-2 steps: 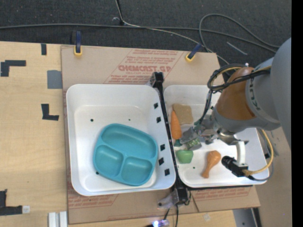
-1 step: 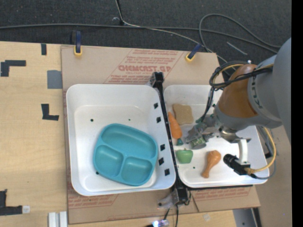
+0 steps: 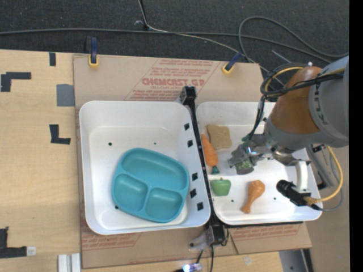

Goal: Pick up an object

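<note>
Grey arm with that orange band comes in from the right side of the frame, and the gripper (image 3: 245, 162) sits low over the middle of the right bin (image 3: 266, 215). Can't tell if the jaws are clenched or released, the tip is just a dark blob from this angle with something greenish under it, so I won't claim it's got anything.

Closest stuff to it: a tan bread slice (image 3: 219, 136) up and to the left, an orange carrot (image 3: 209, 152) lying along the divider between the bins, a green pepper (image 3: 220, 186) below that, and a drumstick (image 3: 253, 195) just below the gripper. I'd guess the drumstick or whatever's right under the tip is the target, hard to say which.

Drumstick's long axis runs on a diagonal, fat end toward the upper right, thin bone end pointing lower left. Carrot runs nearly top to bottom, tilted a bit.

What could go wrong, imo: everything's bunched on the left half of that bin, so a close could nudge a neighbour or pinch two things. Grabbing the drumstick along its length instead of across would probably let it slip out. The carrot hugs the bin wall, not much finger room there.

Left bin (image 3: 91, 123) has a teal divided plate (image 3: 150, 185), well apart from all this
</note>
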Tool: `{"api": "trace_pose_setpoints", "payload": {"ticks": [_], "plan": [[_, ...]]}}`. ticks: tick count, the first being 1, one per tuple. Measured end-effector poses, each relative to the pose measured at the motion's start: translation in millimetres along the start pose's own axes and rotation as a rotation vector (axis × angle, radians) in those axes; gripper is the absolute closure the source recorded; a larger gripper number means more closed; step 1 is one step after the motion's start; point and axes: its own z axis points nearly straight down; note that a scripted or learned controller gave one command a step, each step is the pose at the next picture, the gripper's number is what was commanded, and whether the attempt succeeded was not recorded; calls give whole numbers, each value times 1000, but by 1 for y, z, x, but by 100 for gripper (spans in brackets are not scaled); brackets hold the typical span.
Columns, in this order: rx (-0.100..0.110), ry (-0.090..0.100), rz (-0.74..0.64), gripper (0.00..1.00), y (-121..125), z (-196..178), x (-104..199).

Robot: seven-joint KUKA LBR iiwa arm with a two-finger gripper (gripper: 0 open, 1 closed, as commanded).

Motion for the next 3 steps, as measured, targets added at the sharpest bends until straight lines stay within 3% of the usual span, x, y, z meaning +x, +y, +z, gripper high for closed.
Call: {"api": "trace_pose_setpoints", "payload": {"ticks": [1, 2, 3], "plan": [[0, 0, 0, 100, -9, -48, 3], [1, 0, 0, 100, -9, -61, 3], [3, 1, -5, 100, 4, -65, 50]]}}
